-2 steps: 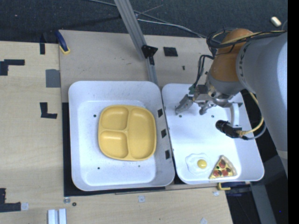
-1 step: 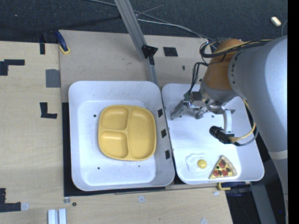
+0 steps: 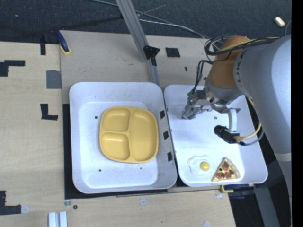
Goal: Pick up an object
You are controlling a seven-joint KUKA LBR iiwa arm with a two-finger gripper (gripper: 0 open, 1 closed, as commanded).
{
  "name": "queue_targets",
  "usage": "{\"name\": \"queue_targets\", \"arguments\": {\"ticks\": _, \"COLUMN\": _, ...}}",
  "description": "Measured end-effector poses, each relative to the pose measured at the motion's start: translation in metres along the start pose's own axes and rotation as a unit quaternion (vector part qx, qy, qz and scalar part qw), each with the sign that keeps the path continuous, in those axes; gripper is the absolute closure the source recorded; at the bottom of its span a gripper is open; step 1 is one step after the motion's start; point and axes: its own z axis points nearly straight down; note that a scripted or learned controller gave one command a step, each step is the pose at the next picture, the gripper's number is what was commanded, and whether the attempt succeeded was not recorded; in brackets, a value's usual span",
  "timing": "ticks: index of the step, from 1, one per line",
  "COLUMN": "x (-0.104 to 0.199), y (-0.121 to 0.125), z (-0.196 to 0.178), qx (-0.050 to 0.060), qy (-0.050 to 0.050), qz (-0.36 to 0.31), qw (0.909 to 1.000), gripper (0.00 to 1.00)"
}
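Observation:
A toy fried egg (image 3: 200, 165) and a toy pizza slice (image 3: 226, 170) lie side by side at the near edge of the right bin (image 3: 189, 136). A yellow divided plate (image 3: 128, 134) rests in the middle of the left bin (image 3: 85, 126). My gripper (image 3: 191, 111) hangs over the far left part of the right bin, well back from the egg and the pizza slice. Nothing shows between its fingers.
A grey pole (image 3: 137, 32) slants up from between the bins at the back. Cables (image 3: 236, 136) and a black fitting hang from the wrist over the right bin. Bare white floor lies between the gripper and the toys.

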Motion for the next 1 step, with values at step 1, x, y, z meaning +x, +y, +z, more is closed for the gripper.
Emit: {"name": "queue_targets", "arguments": {"ticks": 1, "x": 0.0081, "y": 0.0067, "z": -0.048, "qx": 0.001, "qy": 0.002, "qz": 0.0, "qw": 1.0, "gripper": 1.0}}
